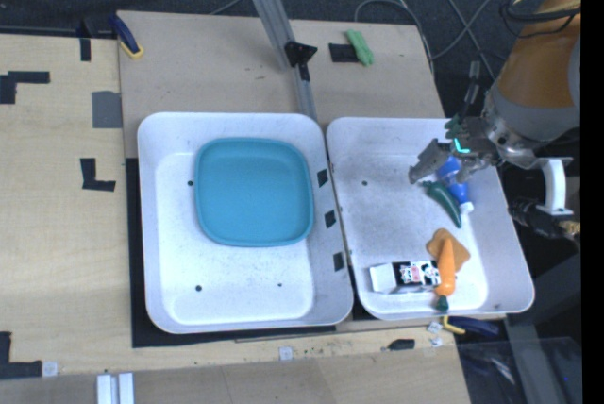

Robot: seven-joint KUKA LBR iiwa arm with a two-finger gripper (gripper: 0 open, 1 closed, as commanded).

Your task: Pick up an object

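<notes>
Two shallow white bins side by side on a tan surface (57, 204). In the left bin (160, 232), a square blue plate (253, 191), lying flat and a little toward the far side. In the right bin (377, 185), three things well apart from the plate: a blue and dark green object (451, 196) near the far right wall, an orange carrot-shaped toy (448, 262) nearer the front, and a small white and black packet (404, 275) lying flat just left of the orange toy, touching or nearly touching it.

Reaching in from the right, the arm, with its orange band (538, 53) above the wrist. Jaws (444, 161) low over the right bin, directly above the blue and green object, tips close to or touching its upper end. Cannot tell how far apart the jaws stand, nor whether anything sits between them. Blue and green object apparently resting on the bin floor.

On the surface beyond the bins, a green marker-like piece (360, 47).
</notes>
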